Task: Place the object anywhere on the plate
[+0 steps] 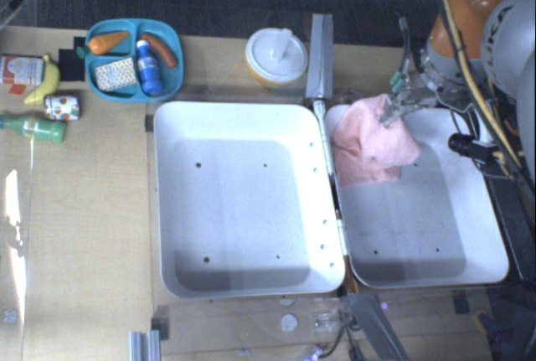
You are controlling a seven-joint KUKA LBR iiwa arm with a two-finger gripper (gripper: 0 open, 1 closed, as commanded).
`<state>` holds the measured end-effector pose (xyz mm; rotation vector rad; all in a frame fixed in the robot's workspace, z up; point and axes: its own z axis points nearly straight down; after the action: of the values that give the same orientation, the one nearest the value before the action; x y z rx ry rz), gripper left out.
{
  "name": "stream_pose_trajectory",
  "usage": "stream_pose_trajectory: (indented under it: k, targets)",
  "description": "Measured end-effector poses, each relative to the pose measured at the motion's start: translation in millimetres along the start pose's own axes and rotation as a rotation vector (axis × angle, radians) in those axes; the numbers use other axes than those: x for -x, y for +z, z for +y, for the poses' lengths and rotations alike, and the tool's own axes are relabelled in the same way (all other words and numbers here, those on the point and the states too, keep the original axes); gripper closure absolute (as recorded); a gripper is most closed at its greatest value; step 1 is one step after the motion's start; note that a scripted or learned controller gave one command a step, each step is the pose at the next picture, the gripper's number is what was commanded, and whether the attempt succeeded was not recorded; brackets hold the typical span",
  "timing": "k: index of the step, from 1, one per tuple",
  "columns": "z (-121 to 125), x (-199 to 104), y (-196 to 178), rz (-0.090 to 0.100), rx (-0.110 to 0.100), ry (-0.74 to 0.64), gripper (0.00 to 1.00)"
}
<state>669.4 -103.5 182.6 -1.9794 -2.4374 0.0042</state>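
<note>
A crumpled pink cloth point(373, 148) lies at the far left corner of the right bin point(435, 225), its edge reaching the rim between the two bins. My gripper point(391, 111) comes down from the right onto the cloth's top right. The fingers are shut on a fold there, and the cloth is drawn up into a peak. The blue divided plate point(170, 39) sits on the bench beyond the left bin, at the far left. It carries a toy carrot, a hot dog, a blue bottle and a cracker.
The left bin point(243, 200) lies between the cloth and the plate. A white lidded cup point(277, 56) stands behind the bins near a metal post point(319, 58). A banana, a small can, a carton and a green bottle point(33, 129) lie at the bench's left edge.
</note>
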Motion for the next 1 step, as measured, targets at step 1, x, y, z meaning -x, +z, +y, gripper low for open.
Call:
stream_pose_trajectory:
  k: [1]
  targets:
    - [2.1,-0.8,-38.9,0.0,0.003,-0.007,1.0]
